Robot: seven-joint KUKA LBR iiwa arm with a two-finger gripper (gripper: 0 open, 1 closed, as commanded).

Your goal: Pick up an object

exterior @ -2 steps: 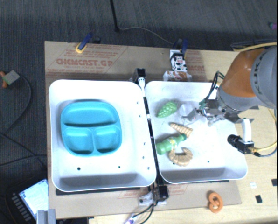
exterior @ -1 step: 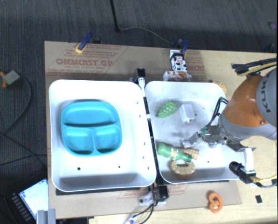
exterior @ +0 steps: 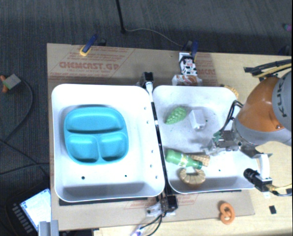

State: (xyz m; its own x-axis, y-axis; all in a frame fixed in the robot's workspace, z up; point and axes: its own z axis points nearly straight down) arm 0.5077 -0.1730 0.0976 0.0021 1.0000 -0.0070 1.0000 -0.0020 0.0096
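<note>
The right bin (exterior: 225, 95) holds a ridged light-green object (exterior: 176, 115) at its back left and a small white block (exterior: 198, 119) just right of it. Along the front lie a green bottle-like item (exterior: 182, 159) with a tan piece (exterior: 202, 160) at its right end, and a tan ring-shaped pastry (exterior: 192, 177). My gripper (exterior: 215, 144) is low inside this bin, right of centre, just above and right of the tan piece. The grey arm with its orange band (exterior: 262, 107) hides the bin's right side.
In the left bin (exterior: 58, 132) lies a blue divided tray (exterior: 95, 133). A small orange ring (exterior: 226, 211) sits on the cardboard in front of the right bin. Clips and a small carton (exterior: 187, 68) stand behind the bins.
</note>
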